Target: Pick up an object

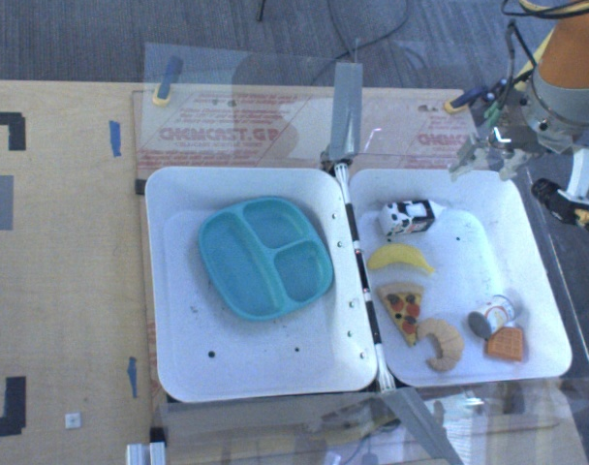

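Note:
The right bin [537, 260] holds several small items: a black-and-white toy cow [408, 217], a yellow banana [400, 258], a pizza slice [403, 311], a tan croissant [443, 343], a small tin can [491, 317] lying on its side, and an orange waffle piece [506, 344]. My gripper [490, 157] hovers over the bin's far right corner, above and to the right of the cow. Its fingers stand apart with nothing between them.
The left bin [169, 356] carries a teal divided plate [265, 257]. A grey divider post [346, 114] rises behind the seam between the bins. Cables hang by the arm at the upper right. Wooden bench surface lies to the left.

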Action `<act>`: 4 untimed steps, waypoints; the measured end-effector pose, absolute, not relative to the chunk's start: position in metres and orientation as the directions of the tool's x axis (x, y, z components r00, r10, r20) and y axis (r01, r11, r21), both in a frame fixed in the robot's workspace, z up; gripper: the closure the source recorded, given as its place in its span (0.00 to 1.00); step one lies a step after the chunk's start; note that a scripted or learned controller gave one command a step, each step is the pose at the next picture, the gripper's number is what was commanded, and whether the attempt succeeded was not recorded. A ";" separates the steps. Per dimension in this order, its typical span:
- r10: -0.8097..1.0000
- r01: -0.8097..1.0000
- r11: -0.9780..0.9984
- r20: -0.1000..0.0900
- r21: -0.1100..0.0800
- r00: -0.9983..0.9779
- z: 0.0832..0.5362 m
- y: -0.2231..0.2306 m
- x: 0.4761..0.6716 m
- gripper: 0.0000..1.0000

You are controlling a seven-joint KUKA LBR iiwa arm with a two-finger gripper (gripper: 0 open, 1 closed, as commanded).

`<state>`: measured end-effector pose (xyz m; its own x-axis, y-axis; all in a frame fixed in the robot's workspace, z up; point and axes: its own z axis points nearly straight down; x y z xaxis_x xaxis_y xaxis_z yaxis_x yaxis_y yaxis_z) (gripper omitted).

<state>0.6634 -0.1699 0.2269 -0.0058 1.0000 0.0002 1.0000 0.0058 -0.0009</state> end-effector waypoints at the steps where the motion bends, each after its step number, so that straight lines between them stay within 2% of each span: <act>1: 0.987 0.987 0.158 0.000 0.000 -0.158 0.123 -0.114 0.596 0.00; 2: 0.927 0.927 0.374 -0.004 -0.012 -0.374 0.093 -0.122 0.644 0.00; 3: 0.916 0.916 0.400 0.001 -0.034 -0.401 0.097 -0.122 0.660 0.00; 4: 0.918 0.918 0.398 -0.003 0.007 -0.398 0.089 -0.123 0.558 0.00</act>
<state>0.5578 -0.1235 0.0892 -0.3976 0.9176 -0.0025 0.9175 0.3976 0.0069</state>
